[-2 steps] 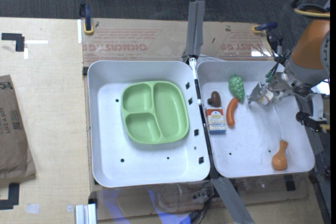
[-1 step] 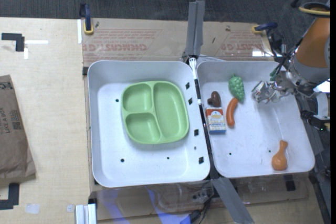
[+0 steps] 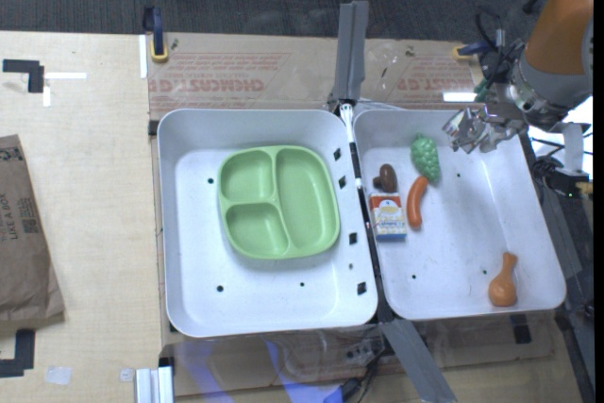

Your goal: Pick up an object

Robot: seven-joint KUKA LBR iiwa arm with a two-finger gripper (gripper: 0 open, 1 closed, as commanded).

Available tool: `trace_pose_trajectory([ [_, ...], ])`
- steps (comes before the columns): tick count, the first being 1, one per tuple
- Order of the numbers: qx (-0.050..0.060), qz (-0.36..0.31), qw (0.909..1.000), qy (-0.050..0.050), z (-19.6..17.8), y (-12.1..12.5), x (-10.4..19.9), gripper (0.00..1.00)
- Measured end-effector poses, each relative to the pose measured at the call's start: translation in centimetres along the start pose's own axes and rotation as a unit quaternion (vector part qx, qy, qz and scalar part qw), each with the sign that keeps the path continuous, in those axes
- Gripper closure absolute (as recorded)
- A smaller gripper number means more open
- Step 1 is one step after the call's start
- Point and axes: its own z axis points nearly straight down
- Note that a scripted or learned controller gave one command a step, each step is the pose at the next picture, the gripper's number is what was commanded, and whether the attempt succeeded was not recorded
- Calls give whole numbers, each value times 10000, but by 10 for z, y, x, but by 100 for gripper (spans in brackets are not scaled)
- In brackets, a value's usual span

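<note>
The right bin (image 3: 472, 288) holds several small items. A green bunch of grapes (image 3: 426, 158) lies near its back. Beside it sit a small brown piece (image 3: 386, 177), an orange sausage-shaped item (image 3: 416, 202) and a little white and orange box (image 3: 388, 216). An orange drumstick-shaped toy (image 3: 504, 280) lies near the front right corner. My gripper (image 3: 472, 133) hangs over the back right part of this bin, just right of the grapes, with nothing visibly between its fingers.
The left bin (image 3: 189, 278) bears a green three-compartment plate (image 3: 279, 201). A grey divider post (image 3: 351, 52) stands behind the two bins. A brown paper bag (image 3: 24, 231) lies on the bench at the far left.
</note>
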Motion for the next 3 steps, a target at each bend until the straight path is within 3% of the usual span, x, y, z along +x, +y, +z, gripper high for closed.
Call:
trace_pose_trajectory([
  [1,-1,1,10000,-1,0,0,0,0],
  [2,5,1541,9881,-6,-48,-9,-15,0],
  [3,15,1375,9905,0,47,19,40,0],
])
